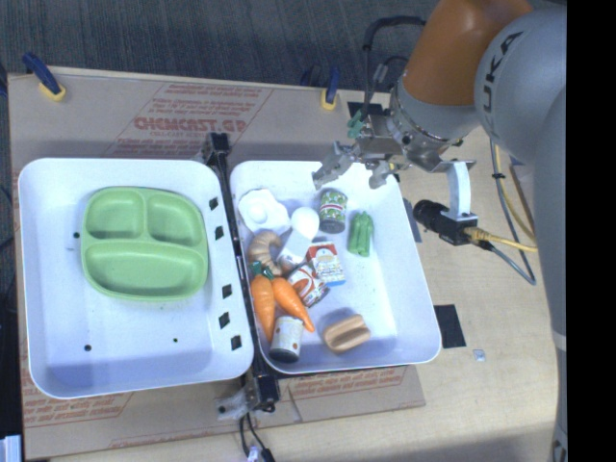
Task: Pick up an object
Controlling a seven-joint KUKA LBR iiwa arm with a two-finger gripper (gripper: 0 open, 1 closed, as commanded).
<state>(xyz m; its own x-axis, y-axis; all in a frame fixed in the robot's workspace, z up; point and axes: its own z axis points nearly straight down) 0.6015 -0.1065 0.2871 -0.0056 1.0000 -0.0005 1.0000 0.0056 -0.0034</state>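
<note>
Mostly legible print sits on the cardboard; the toy labels are too small to read.

Clamp, far left: a blue-and-yellow clamp (44, 77) grips the board's back corner.
Cardboard sheet: the brown cardboard (125, 114) under both bins carries red printing, blurred, roughly "CHEMCAST GP".
Left bin: the left bin (48, 354) is smooth white plastic, shallow, with rounded corners.
Plate: a pale green divided plate (145, 242), matte, three compartments, lies flat in the left bin.
Divider: a black strip (228, 248) runs between the bins.
Right bin: the right bin (409, 287) is the same white plastic and holds a heap of toy food toward its left side.
White items: a white lump (260, 207) and a white bottle (301, 231) lie near the back.
Carrots: two glossy orange carrots (274, 299) lie side by side at the left wall.
Cans: one green-labelled can (333, 209) stands near the back; another can (286, 338) lies at the front.
Carton: a red-and-white carton (325, 262) lies mid-bin.
Green pod: a ribbed green vegetable (360, 233) lies apart, right of the can.
Hot dog: a tan bun (346, 332) lies near the front.
Gripper: the gripper (354, 172) hangs over the bin's back edge, fingers spread apart, holding nothing.
Arm: "UKA" shows on the grey arm (520, 75).
</note>
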